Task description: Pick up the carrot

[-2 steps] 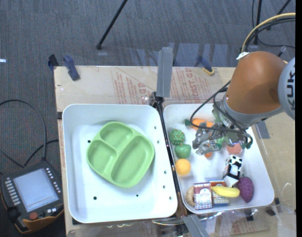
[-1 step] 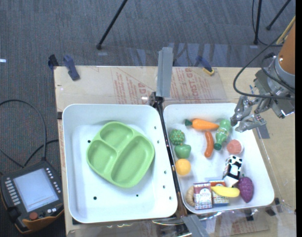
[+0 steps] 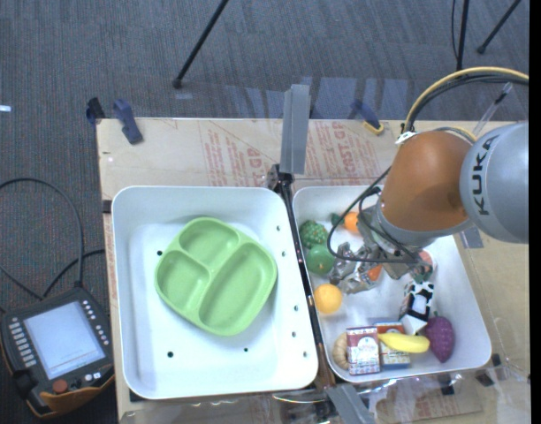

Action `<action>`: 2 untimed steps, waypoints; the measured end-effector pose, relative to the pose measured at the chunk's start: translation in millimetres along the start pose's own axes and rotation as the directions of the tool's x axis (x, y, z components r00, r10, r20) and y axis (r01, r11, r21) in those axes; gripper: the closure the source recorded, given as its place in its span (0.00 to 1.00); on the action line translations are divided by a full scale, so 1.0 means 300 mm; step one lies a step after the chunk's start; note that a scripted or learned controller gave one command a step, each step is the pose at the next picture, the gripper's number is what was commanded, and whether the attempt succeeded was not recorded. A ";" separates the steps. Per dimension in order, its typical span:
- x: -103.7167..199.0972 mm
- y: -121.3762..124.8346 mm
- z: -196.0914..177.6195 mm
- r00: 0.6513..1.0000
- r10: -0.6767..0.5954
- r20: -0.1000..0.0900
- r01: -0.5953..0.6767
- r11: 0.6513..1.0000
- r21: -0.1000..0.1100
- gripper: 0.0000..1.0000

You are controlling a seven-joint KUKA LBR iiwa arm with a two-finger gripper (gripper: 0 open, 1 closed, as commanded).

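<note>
From the camera view, your gripper [image 3: 359,268] is low in the right bin [image 3: 469,281], its wrist and orange band covering much of the bin's upper half. I cannot tell from here whether it is released or clenched; the metal parts blur together.

The carrot is hard to pin down: an orange piece [image 3: 351,222] peeks out at the arm's left edge, and a second orange-red bit [image 3: 374,273] lies right at the gripper. Either could be your target, so a misread is the first risk.

Crowding is the second. Two green items [image 3: 316,247] sit just left of the gripper and an orange ball [image 3: 328,299] just below it, so a close could catch or shove a neighbour. The banana [image 3: 404,342], purple item [image 3: 439,337] and small box [image 3: 362,349] lie farther toward the front. The green plate [image 3: 216,275] in the left bin [image 3: 129,281] is well apart.
</note>
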State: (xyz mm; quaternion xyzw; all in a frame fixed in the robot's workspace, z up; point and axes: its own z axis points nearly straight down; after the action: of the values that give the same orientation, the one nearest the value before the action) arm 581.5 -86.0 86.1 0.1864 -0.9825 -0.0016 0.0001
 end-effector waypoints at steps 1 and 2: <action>0.058 0.076 -0.491 0.947 -0.321 0.005 0.321 0.947 0.006 1.00; 0.041 -0.018 -0.001 0.853 -0.522 0.000 0.522 0.853 -0.001 1.00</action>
State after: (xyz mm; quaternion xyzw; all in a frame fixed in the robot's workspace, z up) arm 572.0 -95.5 86.5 0.4458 -0.8951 -0.0020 0.0001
